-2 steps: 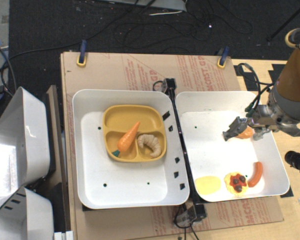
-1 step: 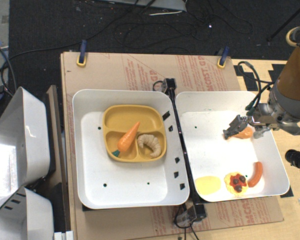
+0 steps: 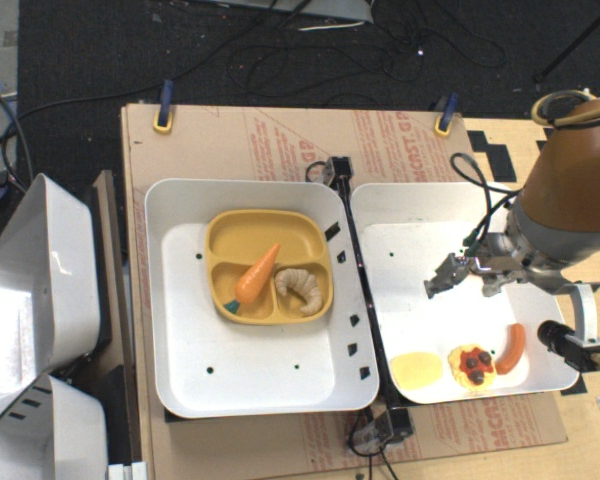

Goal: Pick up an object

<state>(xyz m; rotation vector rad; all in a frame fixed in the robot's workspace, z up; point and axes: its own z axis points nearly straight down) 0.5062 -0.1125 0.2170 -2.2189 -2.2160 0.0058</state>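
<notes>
We saw two white bins side by side on the bench. In the left bin [image 3: 180, 298] lay a yellow divided plate [image 3: 270, 265] holding a toy carrot [image 3: 257, 274] across its middle and a pale shrimp [image 3: 300, 287] in its lower right compartment. In the right bin [image 3: 410, 208] the arm [image 3: 565, 183] reached in from the right, and its gripper [image 3: 450, 278] hung above bare floor, well apart from everything. We could not tell how the pincer stood, and nothing showed between its tips. Along the near edge lay a yellow disc [image 3: 418, 370], a small pizza [image 3: 472, 365] just beside it, and a sausage [image 3: 511, 348] tilted to its right.
</notes>
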